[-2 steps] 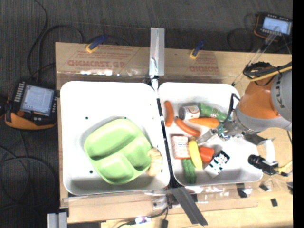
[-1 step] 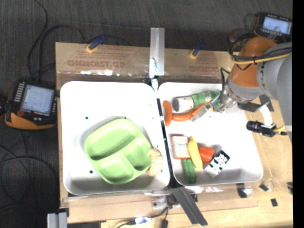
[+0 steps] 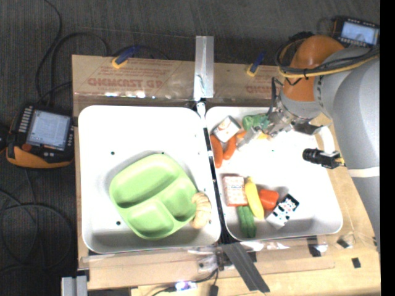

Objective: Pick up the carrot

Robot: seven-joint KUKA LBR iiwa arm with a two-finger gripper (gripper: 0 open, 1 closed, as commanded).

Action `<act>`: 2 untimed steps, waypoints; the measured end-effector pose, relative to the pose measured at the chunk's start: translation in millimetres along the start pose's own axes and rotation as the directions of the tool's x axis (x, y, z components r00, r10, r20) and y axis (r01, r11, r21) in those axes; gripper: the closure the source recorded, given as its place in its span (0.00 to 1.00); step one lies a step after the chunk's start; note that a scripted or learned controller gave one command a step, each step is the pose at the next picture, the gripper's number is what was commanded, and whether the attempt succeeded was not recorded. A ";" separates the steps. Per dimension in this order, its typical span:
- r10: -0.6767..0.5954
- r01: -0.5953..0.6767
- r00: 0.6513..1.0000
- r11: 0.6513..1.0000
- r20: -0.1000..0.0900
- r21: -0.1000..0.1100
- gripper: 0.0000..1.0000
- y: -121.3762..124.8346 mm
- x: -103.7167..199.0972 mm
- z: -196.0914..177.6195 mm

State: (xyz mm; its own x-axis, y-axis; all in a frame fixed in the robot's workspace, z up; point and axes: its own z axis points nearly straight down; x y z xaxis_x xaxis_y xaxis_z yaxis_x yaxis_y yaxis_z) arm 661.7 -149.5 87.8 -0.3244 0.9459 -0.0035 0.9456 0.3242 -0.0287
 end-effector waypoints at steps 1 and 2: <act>-0.285 0.285 0.958 0.959 -0.022 -0.004 0.00 -9.4 -33.0 -3.8; -0.394 0.393 0.919 0.919 0.003 0.008 0.00 -10.9 -26.8 -3.6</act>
State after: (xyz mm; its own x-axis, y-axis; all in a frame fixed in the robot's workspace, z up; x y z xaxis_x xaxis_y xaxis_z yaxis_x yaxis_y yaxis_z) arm 660.1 -178.4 91.9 -0.6704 0.7420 0.0055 0.7414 0.6701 -0.0361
